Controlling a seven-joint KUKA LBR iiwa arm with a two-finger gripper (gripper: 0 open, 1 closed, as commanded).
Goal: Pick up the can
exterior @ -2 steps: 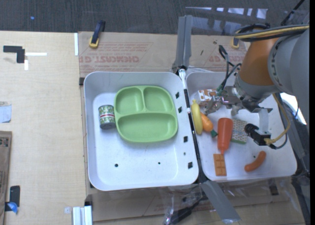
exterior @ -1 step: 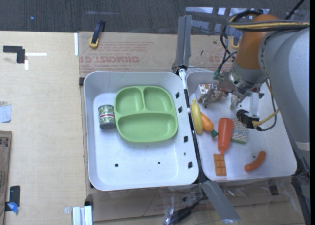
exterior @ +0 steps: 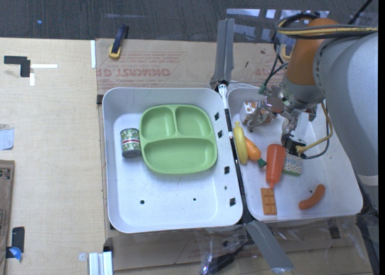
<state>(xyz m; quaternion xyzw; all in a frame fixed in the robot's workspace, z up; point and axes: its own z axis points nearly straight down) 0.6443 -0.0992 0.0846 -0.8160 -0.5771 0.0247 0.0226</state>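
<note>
Camera view: the can (exterior: 130, 142) lies in the left bin (exterior: 174, 216), close to that bin's left wall and about halfway along it, just beside the left edge of the green divided plate (exterior: 178, 139), which takes up the bin's far middle. Nothing touches the can from above. The arm is over the right bin (exterior: 337, 204), its gripper (exterior: 274, 118) low near that bin's far left corner, well apart from the can and across the wall shared by the two bins. Whether the tool is spread or pressed together I cannot tell; cables and the wrist crowd it. Along the right bin's left side lie a banana (exterior: 240, 142) and a carrot (exterior: 274, 162), with a sausage (exterior: 311, 197) toward its near right corner.

By my judgement the task is at the approach step, the grasp not begun. The next move calls for lifting clear of the right bin, crossing the shared wall to the left bin's left side, and coming down on the can without snagging the plate's rim
</note>
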